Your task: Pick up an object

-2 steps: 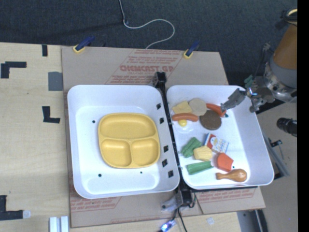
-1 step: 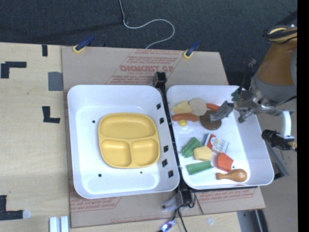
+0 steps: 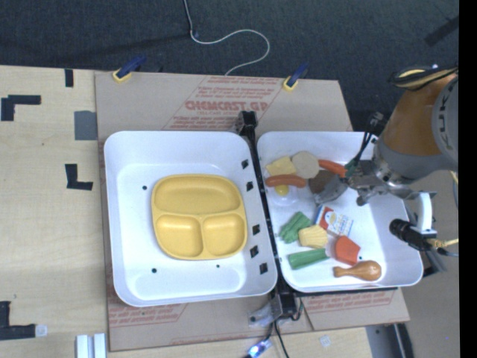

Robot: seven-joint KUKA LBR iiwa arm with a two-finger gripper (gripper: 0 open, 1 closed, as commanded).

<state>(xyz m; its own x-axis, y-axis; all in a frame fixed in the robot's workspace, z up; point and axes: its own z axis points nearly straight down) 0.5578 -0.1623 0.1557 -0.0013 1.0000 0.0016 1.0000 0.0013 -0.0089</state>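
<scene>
The right bin (image 3: 395, 207) holds several toy foods. At its back lie a yellow wedge (image 3: 280, 167), a beige round piece (image 3: 304, 159), a red sausage (image 3: 287, 180) and an orange carrot (image 3: 332, 167). Nearer the front are a green bean pod (image 3: 294, 225), a yellow chunk (image 3: 313, 236), a green stick (image 3: 307, 258), a small white carton (image 3: 334, 220), a red-orange piece (image 3: 345, 249) and a brown drumstick (image 3: 359, 271). My gripper (image 3: 326, 188) reaches in from the right and hangs low over the bin's middle, just below the carrot and above the carton.
The left bin (image 3: 123, 200) carries a yellow divided tray (image 3: 199, 215). A black divider (image 3: 257, 200) runs between the bins. The grey arm with its orange band (image 3: 417, 125) covers the right bin's back right corner. A cable (image 3: 223, 36) lies behind the bench.
</scene>
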